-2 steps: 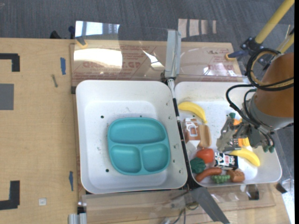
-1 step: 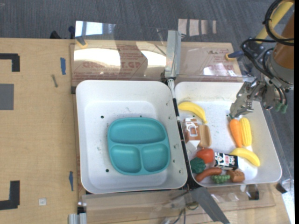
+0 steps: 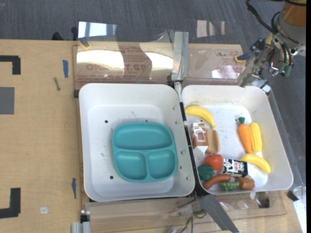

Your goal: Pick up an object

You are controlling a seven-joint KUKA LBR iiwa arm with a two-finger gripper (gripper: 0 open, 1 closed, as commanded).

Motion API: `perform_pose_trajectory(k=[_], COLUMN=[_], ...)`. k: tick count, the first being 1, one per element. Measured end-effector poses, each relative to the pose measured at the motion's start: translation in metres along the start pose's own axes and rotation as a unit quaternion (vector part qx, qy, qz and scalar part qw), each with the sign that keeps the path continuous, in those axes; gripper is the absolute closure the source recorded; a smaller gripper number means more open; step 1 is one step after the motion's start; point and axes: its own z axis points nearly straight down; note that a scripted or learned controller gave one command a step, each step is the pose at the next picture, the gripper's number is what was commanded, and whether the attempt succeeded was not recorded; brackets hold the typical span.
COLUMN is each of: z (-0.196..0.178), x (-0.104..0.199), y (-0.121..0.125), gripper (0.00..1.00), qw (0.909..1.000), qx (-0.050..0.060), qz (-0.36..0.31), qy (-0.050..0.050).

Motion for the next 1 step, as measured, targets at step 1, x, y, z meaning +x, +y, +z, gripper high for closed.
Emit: perform_pose_trajectory(k=[1], z=[-0.0147], x=[-0.0240], y=[0.0275], gripper=[1.00], qw=[0.9980], qx=[0.000], qz=[0.063], qy=[-0.001])
